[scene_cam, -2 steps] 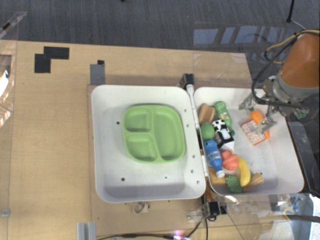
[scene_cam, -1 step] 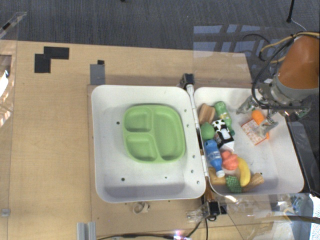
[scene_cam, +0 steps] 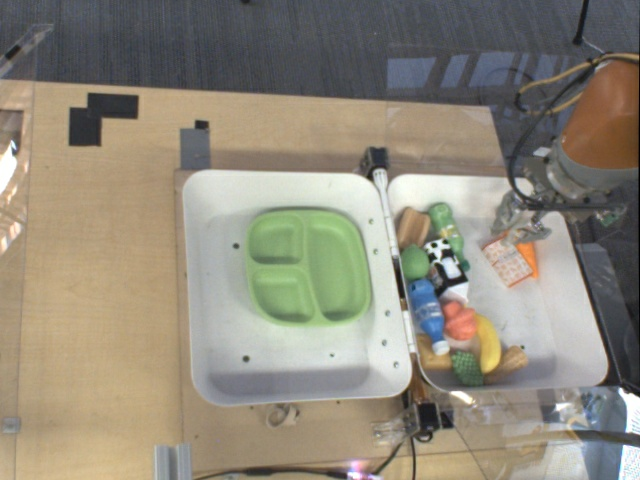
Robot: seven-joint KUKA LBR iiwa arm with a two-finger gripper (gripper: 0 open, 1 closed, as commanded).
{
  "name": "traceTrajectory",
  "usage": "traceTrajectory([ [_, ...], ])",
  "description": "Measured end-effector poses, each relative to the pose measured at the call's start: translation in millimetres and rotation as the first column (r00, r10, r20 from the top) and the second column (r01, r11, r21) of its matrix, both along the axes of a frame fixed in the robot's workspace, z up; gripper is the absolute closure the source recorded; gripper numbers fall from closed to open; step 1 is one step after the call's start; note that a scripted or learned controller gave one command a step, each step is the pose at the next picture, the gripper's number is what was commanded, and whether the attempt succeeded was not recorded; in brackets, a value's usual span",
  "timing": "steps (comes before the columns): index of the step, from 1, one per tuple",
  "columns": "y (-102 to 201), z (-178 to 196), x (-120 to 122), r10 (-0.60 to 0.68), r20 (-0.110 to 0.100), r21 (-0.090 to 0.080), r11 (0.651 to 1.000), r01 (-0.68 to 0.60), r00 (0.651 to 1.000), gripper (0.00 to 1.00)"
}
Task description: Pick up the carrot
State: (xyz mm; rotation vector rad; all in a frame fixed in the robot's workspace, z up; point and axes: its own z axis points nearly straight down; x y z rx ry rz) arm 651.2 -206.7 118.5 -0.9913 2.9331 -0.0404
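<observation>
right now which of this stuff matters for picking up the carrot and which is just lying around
For the job:
- carrot, orange piece in the right bin
- gripper, just above the carrot
- right bin

Lying about:
- green tray in the left bin
- blue bottle
- banana
- cow toy
- patterned card

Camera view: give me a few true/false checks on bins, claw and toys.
1. The green divided plate lies in the left bin. True.
2. The claw hangs over the left bin. False: it is over the right bin, near its far right part.
3. The banana lies in the right bin. True.
4. The blue bottle sits on the plate. False: it is in the right bin, by the divider.
5. The toys are spread across the bench outside the bins. False: they cluster along the right bin's left side.
</observation>
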Motion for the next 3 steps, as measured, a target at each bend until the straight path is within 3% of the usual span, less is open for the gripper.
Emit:
traceTrajectory([
  [1,0,-2,-1,0.0,-0.003,0.002,1.0,0.0,1.0,0.0],
  [2,0,-16,0,0.15,-0.017,-0.001,0.989,-0.15,0.989,0.0],
  [3,-1,1,5,0.149,0.0,-0.009,0.989,-0.149,0.989,1.0],
])
